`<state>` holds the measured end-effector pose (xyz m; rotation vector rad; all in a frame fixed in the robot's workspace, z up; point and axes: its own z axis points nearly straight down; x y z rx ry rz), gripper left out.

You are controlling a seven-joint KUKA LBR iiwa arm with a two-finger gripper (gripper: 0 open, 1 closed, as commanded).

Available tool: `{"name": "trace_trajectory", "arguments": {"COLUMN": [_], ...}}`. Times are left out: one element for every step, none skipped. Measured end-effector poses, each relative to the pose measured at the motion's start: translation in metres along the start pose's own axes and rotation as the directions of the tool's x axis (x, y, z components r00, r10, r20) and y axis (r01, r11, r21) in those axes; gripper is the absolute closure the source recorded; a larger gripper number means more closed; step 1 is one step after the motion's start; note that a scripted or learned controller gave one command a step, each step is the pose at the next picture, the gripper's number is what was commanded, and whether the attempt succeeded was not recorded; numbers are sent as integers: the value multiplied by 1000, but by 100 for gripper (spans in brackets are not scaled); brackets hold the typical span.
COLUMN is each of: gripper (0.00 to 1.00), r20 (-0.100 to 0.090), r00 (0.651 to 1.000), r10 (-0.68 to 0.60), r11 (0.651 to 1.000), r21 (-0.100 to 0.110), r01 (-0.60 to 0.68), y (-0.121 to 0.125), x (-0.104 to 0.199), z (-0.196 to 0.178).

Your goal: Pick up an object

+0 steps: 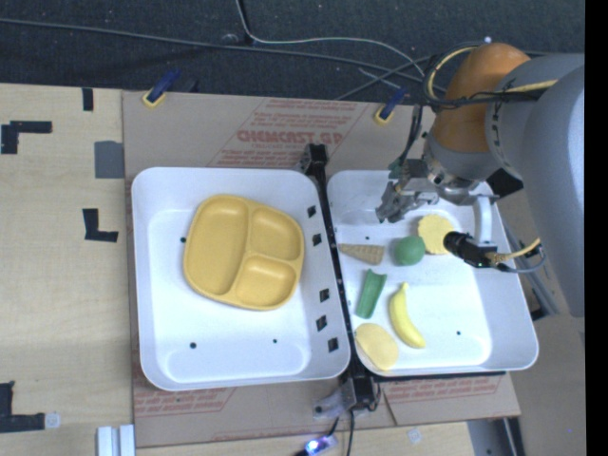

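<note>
Pincer (391, 207): over the right bin's far part, nothing visibly held; width unclear.
Nearest target: green ball (409, 250), just nearer the camera and slightly right.
Axis: round, none.

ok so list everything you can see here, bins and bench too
bins: 2, white, side by side on the cardboard
divided plate: 1, yellow, left bin
cone piece: 1, tan, right bin by the divider
ball: 1, green, right bin middle
round piece: 1, pale yellow, right of the ball
long piece: 1, green, below the cone
banana: 1, yellow, right bin lower middle
oval piece: 1, yellow, right bin front corner
cardboard sheet: 1, brown, under the bins
arm: 1, grey and orange, from the right
claw: 1, dark, over the right bin's back
</note>
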<state>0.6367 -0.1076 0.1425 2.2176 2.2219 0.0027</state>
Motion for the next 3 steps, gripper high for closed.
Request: {"name": "trace_trajectory", "arguments": {"gripper": [100,100,100], "r20": [0,0,-2], "r00": [1000,1000,1000], "r10": [0,0,-3], "r11": [1000,1000,1000], "r21": [-3,-3,3], "r01": [0,0,3], "y": [10,21,28], "x": [2,5,53], "z": [-60,-115,-113]}}
